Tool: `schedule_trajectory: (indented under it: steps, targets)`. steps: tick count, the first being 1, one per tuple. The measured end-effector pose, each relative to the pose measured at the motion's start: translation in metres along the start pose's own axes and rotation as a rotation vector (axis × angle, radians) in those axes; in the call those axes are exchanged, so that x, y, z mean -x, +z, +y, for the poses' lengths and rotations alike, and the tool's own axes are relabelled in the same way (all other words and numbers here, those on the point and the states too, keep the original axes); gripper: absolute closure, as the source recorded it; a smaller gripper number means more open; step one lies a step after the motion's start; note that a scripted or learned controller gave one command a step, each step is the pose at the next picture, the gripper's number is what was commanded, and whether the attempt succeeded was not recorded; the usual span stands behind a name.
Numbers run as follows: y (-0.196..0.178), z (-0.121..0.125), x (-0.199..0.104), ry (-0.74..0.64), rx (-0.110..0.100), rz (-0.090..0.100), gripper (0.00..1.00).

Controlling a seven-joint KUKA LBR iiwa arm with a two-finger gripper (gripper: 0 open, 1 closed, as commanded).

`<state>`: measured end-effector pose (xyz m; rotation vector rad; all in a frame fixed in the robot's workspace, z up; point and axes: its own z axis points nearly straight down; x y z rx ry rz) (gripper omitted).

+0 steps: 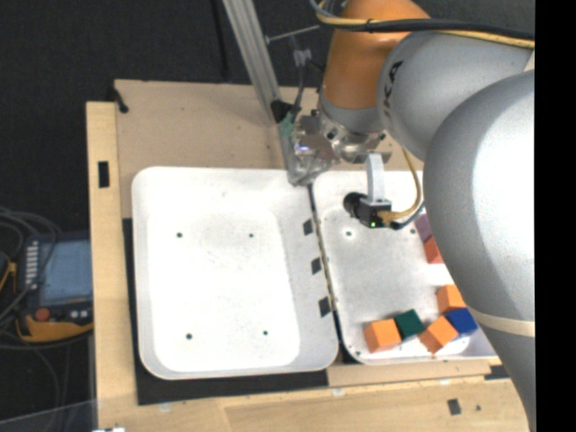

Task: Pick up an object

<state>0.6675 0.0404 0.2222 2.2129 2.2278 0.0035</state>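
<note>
**Arm hangs over the seam between the bins; blocks sit in the near corner**

Nearest the camera, along the front rim of the right bin [360, 268], lies a small cluster of blocks. An orange block [382, 334] sits leftmost, just beside a dark green block [409, 323]. To the right of these a second orange block [440, 334] touches a blue block [461, 320], and a further orange block [450, 297] sits just behind them at the edge of the arm's bulk. Farther up the same side, a reddish block [433, 251] and a purplish piece [422, 228] peek out from under the grey arm [477, 151]; most of each is hidden.

The left bin [225, 268] lies side by side with the right one, its white floor marked with a few dark dots. Left of the bench, a handheld pendant with a blue screen [63, 277] rests among cables.

Farther back, the arm's orange band [360, 52] stands above the wrist, and the gripper [306, 156] hangs over the far end of the seam between the two bins, well apart from the blocks. Its fingers are too dark and foreshortened to judge, so whether the claw is wide or narrow cannot be told; nothing is seen held in it. A black fitting with a small green light [367, 210] hangs just beside it over the right bin. Behind, a slanted metal rail [252, 43] rises from the bench.
</note>
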Motion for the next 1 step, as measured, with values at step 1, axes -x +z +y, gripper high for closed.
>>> schedule_trajectory:
  steps: [1]
  targets:
    - [-0.0006, 0.0075, -0.0499, 0.001, 0.000, -0.001, 1.00]
